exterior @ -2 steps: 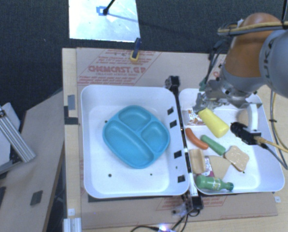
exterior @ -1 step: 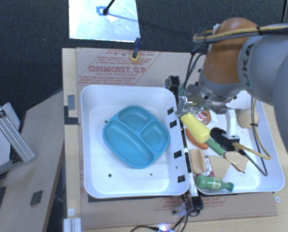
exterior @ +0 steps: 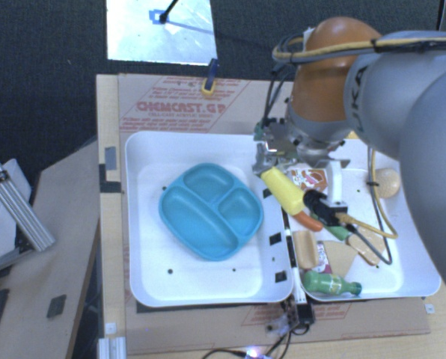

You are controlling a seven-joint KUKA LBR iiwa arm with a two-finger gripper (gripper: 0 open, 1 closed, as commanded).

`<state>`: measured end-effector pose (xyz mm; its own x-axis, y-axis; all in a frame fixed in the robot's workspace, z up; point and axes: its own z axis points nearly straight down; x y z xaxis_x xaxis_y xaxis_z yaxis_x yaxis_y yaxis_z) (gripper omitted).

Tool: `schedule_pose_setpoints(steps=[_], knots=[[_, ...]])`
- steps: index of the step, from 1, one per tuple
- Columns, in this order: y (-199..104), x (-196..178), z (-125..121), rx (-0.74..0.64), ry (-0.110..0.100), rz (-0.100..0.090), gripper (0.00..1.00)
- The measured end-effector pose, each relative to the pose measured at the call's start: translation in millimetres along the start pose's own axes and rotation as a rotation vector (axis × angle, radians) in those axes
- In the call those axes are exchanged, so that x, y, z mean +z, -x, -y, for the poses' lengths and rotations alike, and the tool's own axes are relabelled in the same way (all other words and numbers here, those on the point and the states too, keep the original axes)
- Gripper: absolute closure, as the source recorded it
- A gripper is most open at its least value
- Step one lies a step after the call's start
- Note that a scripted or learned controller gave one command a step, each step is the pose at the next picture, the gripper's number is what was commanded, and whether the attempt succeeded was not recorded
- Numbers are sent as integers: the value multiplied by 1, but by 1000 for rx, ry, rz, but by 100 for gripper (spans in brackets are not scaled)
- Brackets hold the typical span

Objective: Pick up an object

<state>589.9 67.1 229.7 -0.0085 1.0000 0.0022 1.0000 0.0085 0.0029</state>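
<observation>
Grey arm with orange band reaching in from the right, gripper (exterior: 272, 158) low over the divider between two white bins, finger state impossible to tell, yellow bottle (exterior: 282, 188) just below it, blue divided plate (exterior: 210, 210) in the left bin (exterior: 144, 223), green bottle (exterior: 330, 283) at the right bin's near edge

Dark backdrop, pale bench, one bright patch up top.

Behind the bench (exterior: 73, 200) hangs a dark, speckled surface (exterior: 43, 51) that fills the far side, and on it sits a shiny square sheet (exterior: 159, 21) catching the light near the bench's far edge. A cardboard sheet with red lettering (exterior: 182, 103) lies flat across the bench top. At the bench's left edge, ribbed metal rails (exterior: 13, 200) slant down across the corner.
</observation>
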Motion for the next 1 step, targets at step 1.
schedule_pose_setpoints(steps=[1], knots=[[16, 2, -8, 8, -1, 2, 100]])
